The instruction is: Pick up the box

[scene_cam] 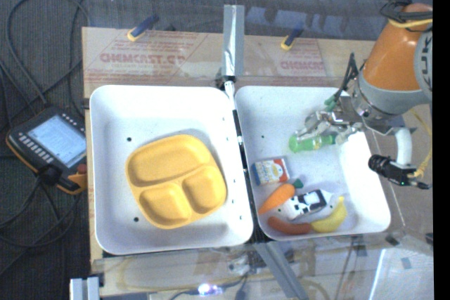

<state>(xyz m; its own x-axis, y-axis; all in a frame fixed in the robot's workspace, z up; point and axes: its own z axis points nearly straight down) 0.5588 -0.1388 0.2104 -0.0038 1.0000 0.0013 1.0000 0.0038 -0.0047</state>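
Hovering gripper [318, 128], apparently over bottle [312, 142]

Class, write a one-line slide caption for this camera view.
Gripper over green bottle; box lies apart beside carrot.

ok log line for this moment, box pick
gripper: over right bin, by green bottle | box: lying in bin, untouched | stage: not yet picked
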